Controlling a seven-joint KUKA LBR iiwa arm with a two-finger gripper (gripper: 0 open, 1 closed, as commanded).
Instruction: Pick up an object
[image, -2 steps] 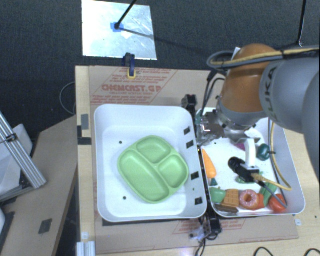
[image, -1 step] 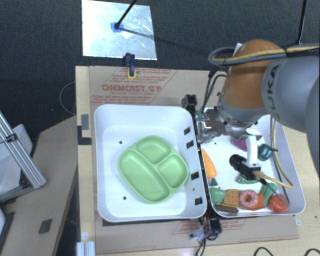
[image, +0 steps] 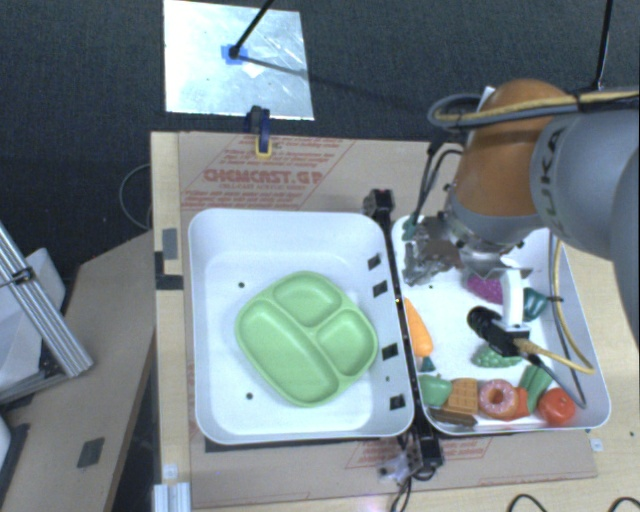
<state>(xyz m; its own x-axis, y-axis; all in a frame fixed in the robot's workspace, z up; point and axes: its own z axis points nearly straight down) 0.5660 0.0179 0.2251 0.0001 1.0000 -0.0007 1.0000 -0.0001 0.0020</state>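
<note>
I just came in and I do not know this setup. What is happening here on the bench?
A grey KUKA arm with an orange band reaches in over the right bin, which holds toy food: a carrot, a doughnut, a tomato, a waffle and something purple. Its gripper hangs above the bin's upper left part, and nothing shows between its fingers. The left bin holds a green divided plate.

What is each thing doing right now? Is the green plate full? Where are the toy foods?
green plate: flat in the left bin, nothing in its compartments
carrot: lying by the right bin's left wall
donut: lying flat
tomato: resting near the corner
gripper: over the right bin
</note>
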